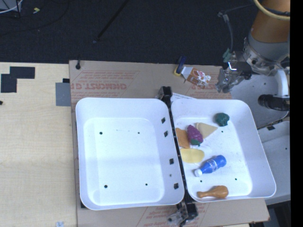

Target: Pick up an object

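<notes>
The grey arm [270,32] reaches in at the top right corner of the camera view, its orange band [272,6] uppermost above the wrist. The wrist angles down and to the left, ending in the gripper [226,82], which hangs just beyond the far right corner of the right bin [258,131], outside its rim. Nothing sits between its fingertips.

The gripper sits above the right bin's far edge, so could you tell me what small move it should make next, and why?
Probably bring the gripper toward the camera and down over the right bin, aiming at the green object. The gripper hangs beyond the bin's far rim, above the cardboard, with nothing between its fingers. The green object is the nearest item and lies apart from the purple and yellow pieces.
</notes>
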